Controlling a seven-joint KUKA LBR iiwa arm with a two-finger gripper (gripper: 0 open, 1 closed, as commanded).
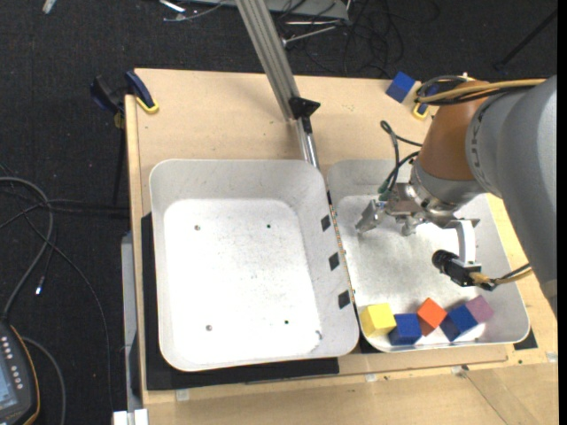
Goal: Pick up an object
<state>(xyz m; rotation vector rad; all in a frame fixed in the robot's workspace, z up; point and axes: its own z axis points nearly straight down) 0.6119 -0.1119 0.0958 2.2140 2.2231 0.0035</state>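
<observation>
Dark carpet strewn with black cables surrounds a tan wooden bench (221,113) that bears two shallow white plastic bins side by side. Seen from above, the larger left bin (177,180) shows only a speckled floor. The right bin (354,180) holds a cluster of small blocks along its near edge: a yellow cube (378,318), a blue cube (407,328), an orange cube (431,313), a second, darker blue cube (460,322) and a pale purple cube (479,309). The grey arm with its orange band (454,135) reaches in from the right, and its two-finger gripper (390,219) hangs over the bin's far half, its metal fingers (366,221) spread apart with nothing between them. All five blocks lie well apart from the gripper, toward the near rim and to its right. Another blue block (400,85) sits on the bench beyond the bins, near the far edge.
</observation>
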